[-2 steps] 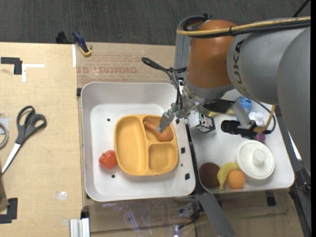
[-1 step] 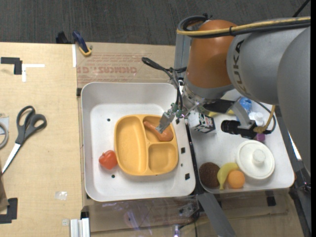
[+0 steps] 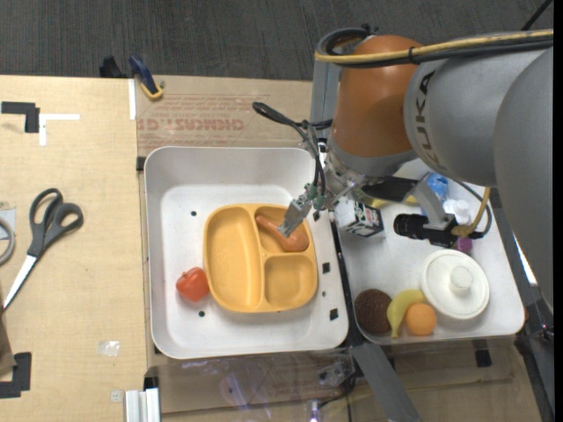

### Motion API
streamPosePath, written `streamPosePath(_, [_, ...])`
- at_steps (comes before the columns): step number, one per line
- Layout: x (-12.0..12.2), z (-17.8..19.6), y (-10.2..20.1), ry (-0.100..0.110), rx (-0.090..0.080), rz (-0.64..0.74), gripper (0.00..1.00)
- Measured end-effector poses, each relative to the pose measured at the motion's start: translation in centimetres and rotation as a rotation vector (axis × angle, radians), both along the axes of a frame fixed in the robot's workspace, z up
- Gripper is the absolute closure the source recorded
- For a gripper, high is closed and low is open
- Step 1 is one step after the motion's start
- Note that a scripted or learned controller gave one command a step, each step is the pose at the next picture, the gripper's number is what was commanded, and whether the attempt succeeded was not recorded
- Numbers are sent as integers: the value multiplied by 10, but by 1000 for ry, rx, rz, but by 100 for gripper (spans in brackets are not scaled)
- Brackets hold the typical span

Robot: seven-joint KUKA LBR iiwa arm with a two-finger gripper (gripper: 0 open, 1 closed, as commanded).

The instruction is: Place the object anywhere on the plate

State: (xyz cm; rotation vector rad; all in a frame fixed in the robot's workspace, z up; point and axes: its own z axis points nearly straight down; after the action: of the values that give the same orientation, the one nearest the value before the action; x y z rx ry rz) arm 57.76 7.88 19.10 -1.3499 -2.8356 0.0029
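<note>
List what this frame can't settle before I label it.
- Gripper: fingers small and blurred over the orange piece in the plate; grip or mere touch unclear.
- Right bin: back part hidden by the arm.
- Blue-and-white item: partly under the arm, unidentifiable.
- Brown round thing: too dark to identify.

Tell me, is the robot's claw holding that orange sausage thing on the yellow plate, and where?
Cannot be told. The gripper sits right over the orange sausage's middle, in the yellow plate's top compartment, but any grip there is too small to see.
</note>
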Motion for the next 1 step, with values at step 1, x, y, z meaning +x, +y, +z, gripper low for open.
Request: streamPosePath(1, [0, 0, 0, 0, 0, 0, 0])
